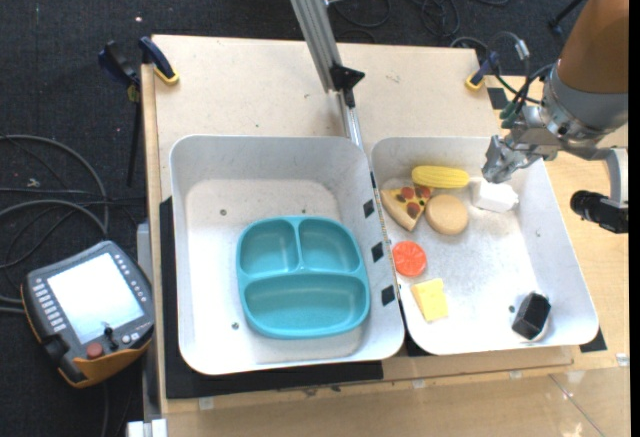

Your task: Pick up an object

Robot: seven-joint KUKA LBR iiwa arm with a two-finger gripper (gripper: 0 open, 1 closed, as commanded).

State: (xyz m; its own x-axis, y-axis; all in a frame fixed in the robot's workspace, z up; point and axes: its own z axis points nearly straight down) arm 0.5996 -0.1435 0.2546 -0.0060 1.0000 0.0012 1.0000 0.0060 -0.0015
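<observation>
Camera view is showing the hand (499,165) hanging over the upper right part of the right bin (565,255), just above a white block (495,195); whether it is clenched or released cannot be told. Left of the block, a corn cob (440,177), a pizza slice (403,206) and a round cookie (447,216) are lying close together. Lower down, a tomato slice (408,258) and a cheese wedge (431,300) are sitting near the bin's left wall, and a black object (530,315) is resting in its lower right corner. The left bin (200,175) is holding a teal divided plate (300,275). Both bins are sitting on the counter (250,85).
</observation>
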